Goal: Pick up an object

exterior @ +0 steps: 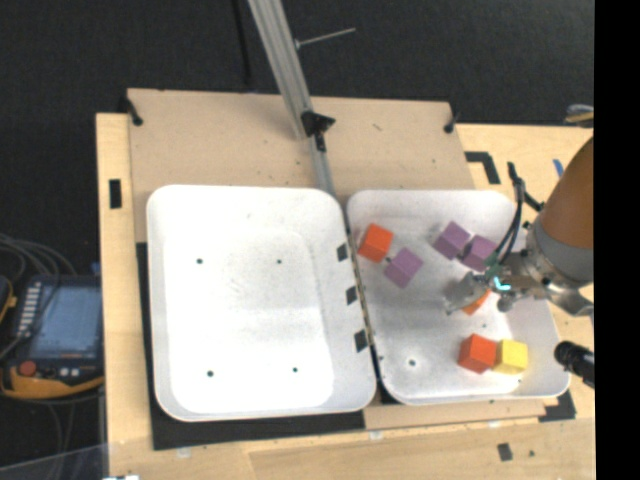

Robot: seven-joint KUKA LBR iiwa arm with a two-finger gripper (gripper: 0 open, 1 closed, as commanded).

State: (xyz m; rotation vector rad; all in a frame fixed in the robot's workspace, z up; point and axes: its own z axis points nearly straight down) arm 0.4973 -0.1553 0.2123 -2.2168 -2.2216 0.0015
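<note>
Orange block (pixel 477 303), small and partly hidden, lies in the right bin (pixel 420 383) directly under my gripper (pixel 478 296), which hangs low over it near the bin's right side; whether my gripper is apart or clamped on the block, I cannot tell. Two purple blocks (pixel 466 244) sit touching just above my gripper, a third purple block (pixel 403 267) beside another orange cube (pixel 376 242) to the left. An orange-red cube (pixel 479 353) touches a yellow cube (pixel 513 356) below. Left bin (pixel 160 268) adjoins the right one
</note>
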